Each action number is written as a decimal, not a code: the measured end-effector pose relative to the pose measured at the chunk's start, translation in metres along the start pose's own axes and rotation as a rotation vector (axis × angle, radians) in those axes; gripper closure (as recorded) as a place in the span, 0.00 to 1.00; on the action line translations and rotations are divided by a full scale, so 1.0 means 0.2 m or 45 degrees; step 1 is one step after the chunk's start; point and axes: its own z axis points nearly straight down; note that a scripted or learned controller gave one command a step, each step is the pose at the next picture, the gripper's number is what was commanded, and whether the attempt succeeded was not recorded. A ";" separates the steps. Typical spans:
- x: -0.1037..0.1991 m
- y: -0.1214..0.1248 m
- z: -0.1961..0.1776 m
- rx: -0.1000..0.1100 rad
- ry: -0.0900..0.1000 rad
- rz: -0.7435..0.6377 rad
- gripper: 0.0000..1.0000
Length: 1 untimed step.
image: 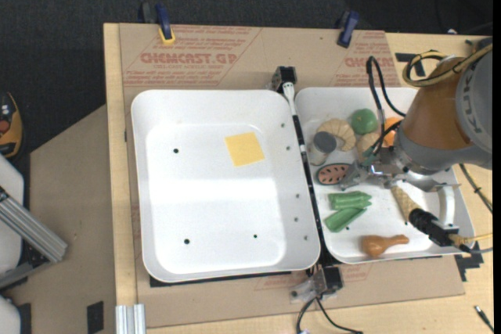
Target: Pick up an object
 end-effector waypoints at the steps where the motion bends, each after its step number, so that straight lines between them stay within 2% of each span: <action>1: 0.16 0.28 0.00 -0.011 0.001 -0.009 0.00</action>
